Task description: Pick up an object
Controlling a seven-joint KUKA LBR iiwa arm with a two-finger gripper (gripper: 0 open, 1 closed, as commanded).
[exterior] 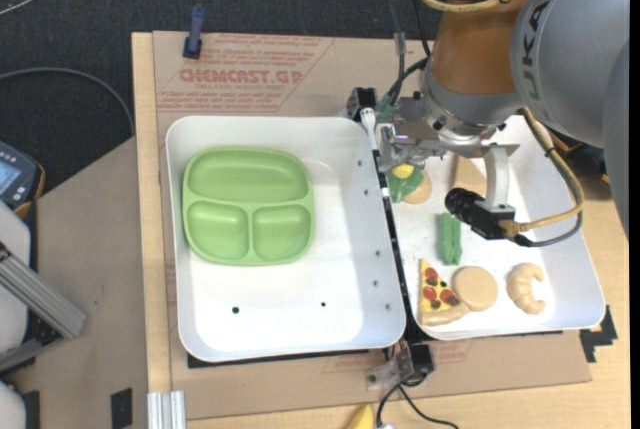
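My gripper (404, 157) hangs low over the far left corner of the right bin (560, 217), close to the wall between the two bins. Just under its tip lies a small yellow and green toy (403, 175) on a tan round piece (415, 189). The wrist hides where the gripper meets the toy. Nearer the front of this bin lie a green pod (449, 239), a pizza slice (435, 294), a round tan bun (476, 287) and a croissant (527, 288).
A green divided plate (248, 205) rests in the left bin (290, 317). The arm's big grey and orange body covers the far part of the right bin. A black connector with a yellow cable (480, 212) hangs beside the pod.
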